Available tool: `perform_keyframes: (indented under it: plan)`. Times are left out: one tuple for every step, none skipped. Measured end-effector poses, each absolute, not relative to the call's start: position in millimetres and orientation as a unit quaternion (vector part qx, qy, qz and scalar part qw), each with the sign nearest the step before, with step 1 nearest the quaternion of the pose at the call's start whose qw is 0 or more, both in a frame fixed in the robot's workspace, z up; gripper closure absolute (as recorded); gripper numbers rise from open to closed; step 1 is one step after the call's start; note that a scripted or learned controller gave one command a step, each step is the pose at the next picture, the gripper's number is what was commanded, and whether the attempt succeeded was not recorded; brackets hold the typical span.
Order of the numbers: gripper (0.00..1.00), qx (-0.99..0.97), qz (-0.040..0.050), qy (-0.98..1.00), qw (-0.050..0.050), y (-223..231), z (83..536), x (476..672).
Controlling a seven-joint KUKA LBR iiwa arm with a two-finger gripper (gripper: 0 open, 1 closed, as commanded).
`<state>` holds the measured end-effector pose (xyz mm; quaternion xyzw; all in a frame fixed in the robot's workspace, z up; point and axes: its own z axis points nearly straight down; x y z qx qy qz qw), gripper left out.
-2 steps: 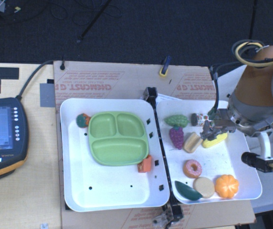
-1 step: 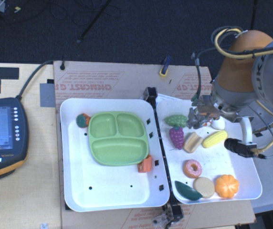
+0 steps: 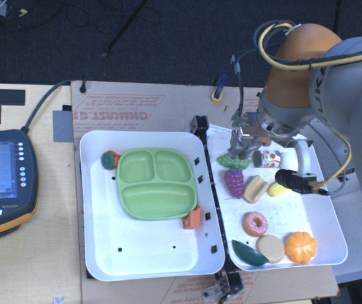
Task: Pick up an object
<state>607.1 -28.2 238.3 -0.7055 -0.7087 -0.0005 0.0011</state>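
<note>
Reaching in from the right with the grey arm, orange band showing above the wrist, and hanging the gripper (image 3: 240,152) over the far-left part of the right bin (image 3: 323,214), just above the green leafy top of a purple grape bunch (image 3: 234,182). Failing to make out a spread or a pressed-together state for the gripper (too much clutter and shadow at its tip to tell).

Finding the grape bunch lying just nearer than the gripper, close to the wall between the two bins. Seeing a tan bread piece (image 3: 255,189) tilting just right of the grapes, and a small yellow piece (image 3: 276,190) at its right end, touching or nearly so. Noting a small red-and-white can (image 3: 270,159) sitting farther back, right of the gripper. Spotting a pink-iced doughnut (image 3: 255,223) lying nearer, then, along the near wall, a dark green vegetable (image 3: 248,253), a beige round cookie (image 3: 271,248) touching it, and an orange pumpkin (image 3: 301,246) just beside the cookie.

Finding in the left bin (image 3: 105,246) a green divided plate (image 3: 156,182), a small green and red ball (image 3: 109,160) sitting just beside its far-left corner, and an orange block (image 3: 194,219) touching its near-right corner.

Seeing a teach pendant (image 3: 4,182) with a lit screen resting on the tabletop (image 3: 54,258) at the far left, well apart from the bins.
</note>
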Motion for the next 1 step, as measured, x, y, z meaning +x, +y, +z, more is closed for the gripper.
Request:
perform_keyframes:
  plan:
    - [1.00, -0.706, 0.0001, -0.708, 0.001, 14.8, 237.4, 628.1]
